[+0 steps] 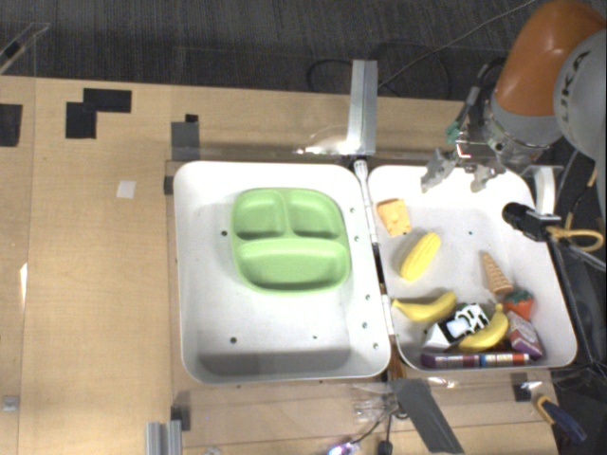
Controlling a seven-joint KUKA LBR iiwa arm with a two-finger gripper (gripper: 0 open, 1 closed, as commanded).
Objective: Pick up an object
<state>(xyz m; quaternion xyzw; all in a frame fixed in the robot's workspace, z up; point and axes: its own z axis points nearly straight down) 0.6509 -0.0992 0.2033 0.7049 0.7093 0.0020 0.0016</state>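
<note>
My gripper (456,177) hangs over the far edge of the right bin (560,297), its two grey fingers spread open with nothing between them. Below it in that bin lie a cheese wedge (394,217), a yellow corn cob (420,256), a banana (424,307) and an ice cream cone (497,273). Near the front wall, packed together, are a red strawberry-like toy (519,303), a black-and-white item (465,322), a second banana (489,333), a dark red packet (526,340) and a long dark marker (474,358). The cheese wedge is nearest, to the gripper's lower left.
The left bin (204,282) holds a green divided plate (289,238). A metal post (363,107) stands behind the seam between the bins. The floor of the right bin below the gripper is bare white.
</note>
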